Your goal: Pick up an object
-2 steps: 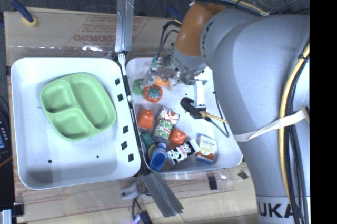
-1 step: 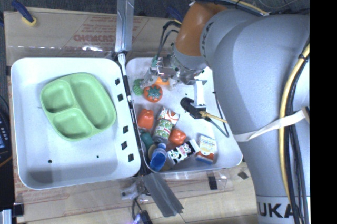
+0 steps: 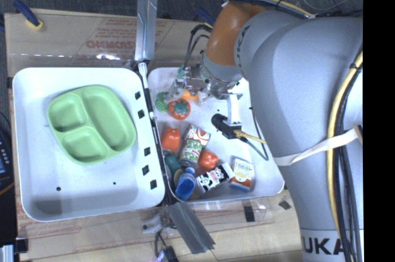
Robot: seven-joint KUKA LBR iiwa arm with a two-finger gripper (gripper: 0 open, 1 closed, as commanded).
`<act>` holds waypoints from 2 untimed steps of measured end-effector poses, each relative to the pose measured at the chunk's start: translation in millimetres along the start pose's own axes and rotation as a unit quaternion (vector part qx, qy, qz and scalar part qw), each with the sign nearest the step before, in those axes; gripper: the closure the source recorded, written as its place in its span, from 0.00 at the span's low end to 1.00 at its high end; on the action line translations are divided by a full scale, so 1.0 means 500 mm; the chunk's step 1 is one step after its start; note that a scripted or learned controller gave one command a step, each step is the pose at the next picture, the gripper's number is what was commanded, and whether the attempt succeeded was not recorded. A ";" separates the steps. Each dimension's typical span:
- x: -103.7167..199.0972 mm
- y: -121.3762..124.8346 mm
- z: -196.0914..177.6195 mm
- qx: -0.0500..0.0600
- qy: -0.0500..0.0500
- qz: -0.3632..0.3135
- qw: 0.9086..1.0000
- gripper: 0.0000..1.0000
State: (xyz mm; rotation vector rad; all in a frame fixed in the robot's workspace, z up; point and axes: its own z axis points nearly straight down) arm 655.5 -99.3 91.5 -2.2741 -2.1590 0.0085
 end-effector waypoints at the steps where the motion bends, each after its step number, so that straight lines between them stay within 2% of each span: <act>1: 0.000 0.000 0.000 0.000 0.000 0.000 1.000 0.00; 2: 0.000 0.000 0.000 0.000 0.000 0.000 1.000 0.00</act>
